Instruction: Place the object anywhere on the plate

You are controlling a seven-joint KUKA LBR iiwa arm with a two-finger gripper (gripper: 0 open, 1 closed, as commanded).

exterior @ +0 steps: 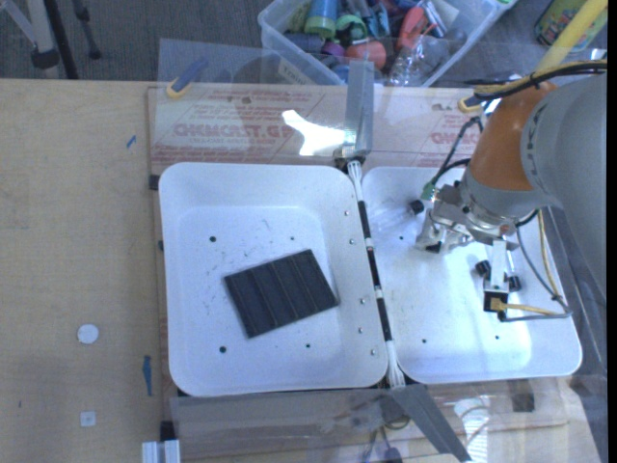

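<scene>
The grey arm with its orange wrist band hung over the right shallow white bin, its two-finger gripper near the divider — claw state impossible to tell. The dark ribbed rectangular plate lay tilted mid-floor in the left white bin, apart from every wall.

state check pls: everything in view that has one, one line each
Dark ribbed plate: lying flat in the left bin, turned at an angle, nothing on it.
Left bin: holds the plate.
Right bin: arm above it.
Gripper: over the right bin, apart from the plate; no object visible in it.
Clear tub behind the bench: open, full of toys.
</scene>
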